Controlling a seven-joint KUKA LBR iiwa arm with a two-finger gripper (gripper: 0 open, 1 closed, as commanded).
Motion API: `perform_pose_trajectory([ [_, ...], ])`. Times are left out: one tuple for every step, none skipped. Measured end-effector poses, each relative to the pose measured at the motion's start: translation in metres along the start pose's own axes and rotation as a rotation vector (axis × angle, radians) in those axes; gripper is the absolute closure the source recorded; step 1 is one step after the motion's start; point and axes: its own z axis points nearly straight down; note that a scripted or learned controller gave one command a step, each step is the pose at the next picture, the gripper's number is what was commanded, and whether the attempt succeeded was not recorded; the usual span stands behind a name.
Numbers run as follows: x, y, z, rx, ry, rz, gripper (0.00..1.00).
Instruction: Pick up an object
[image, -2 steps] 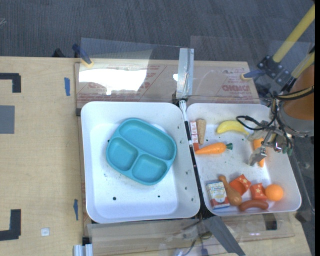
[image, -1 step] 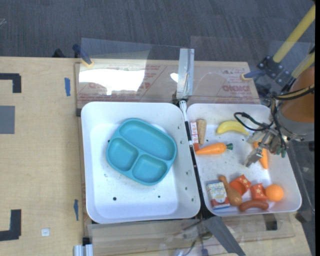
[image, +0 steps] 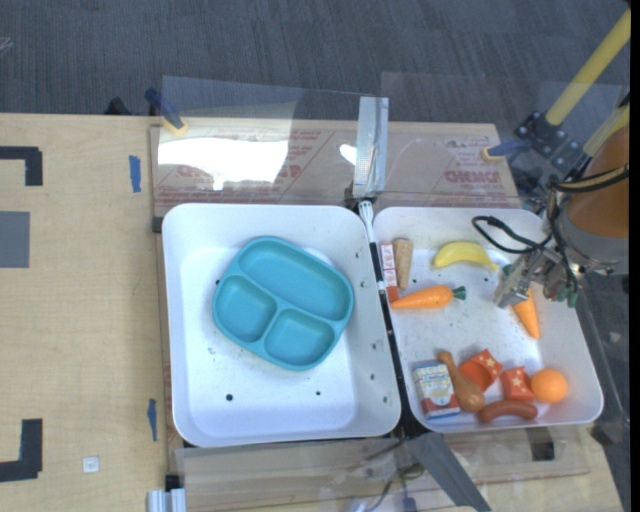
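The gripper (image: 520, 287) hangs low over the far right part of the right bin (image: 590, 385), and a small orange carrot piece (image: 527, 318) lies just under and beside it, close enough that I judge this to be what it is going for. Nothing sits between the fingers that I can make out, and whether they stand wide or narrow I cannot tell; cables and shadow muddle that spot.

Everything loose is heaped in that one bin, presumably as a stock to pick from. To the left of the gripper lies one banana (image: 464, 255), and nearer, one whole carrot (image: 425, 297) with a green top, pointing left. Against the dividing wall stands one pale stick-shaped item (image: 402, 262). Along the near edge I count one small printed carton (image: 435, 388), one sausage (image: 505, 410), one orange ball (image: 549, 385) and two red-orange blocks (image: 482, 368).

The left bin (image: 190, 330) holds a single blue divided plate (image: 284, 302) with three compartments, lying flat in the middle.
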Motion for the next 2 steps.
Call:
perform_pose_trajectory([
  [0.1027,0.0156,0.0103,-0.002,0.013,-0.310,1.00],
  [0.1015,0.0157,0.0106,-0.002,0.009,-0.310,0.00],
])
